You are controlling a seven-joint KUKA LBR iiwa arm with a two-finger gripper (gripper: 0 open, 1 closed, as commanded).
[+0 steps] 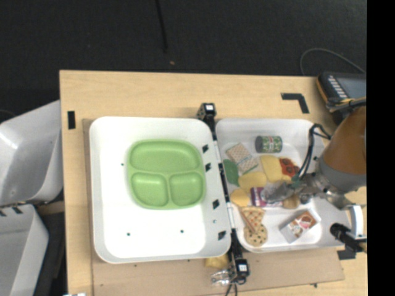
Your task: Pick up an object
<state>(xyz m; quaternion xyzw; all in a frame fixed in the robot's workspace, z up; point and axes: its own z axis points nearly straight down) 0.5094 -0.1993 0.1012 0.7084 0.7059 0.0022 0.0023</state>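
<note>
Right, from here I see the arm (pixel 345 150) coming in over the right bin (pixel 300 126), with the gripper (pixel 289 193) low among the toy food in the middle of that bin. It's dark and blurred against the clutter, so I cannot tell how wide it stands or whether anything is in it.

The likely pick is whatever sits just under it: a purple packet (pixel 264 196) beside a yellow block (pixel 271 165) and a yellow wedge (pixel 251 180). A small green can (pixel 269 143) lies apart near the far wall, a small box (pixel 299 224) sits near the front, and a cookie (pixel 255 233) lies by the near corner. The left bin (pixel 105 227) carries a green divided plate (pixel 165 172).

My judgement: the pile is tight, so I'd want the descent centred on one item, not straddling two, close firmly, then lift straight up and slowly so neighbours don't drag along.
</note>
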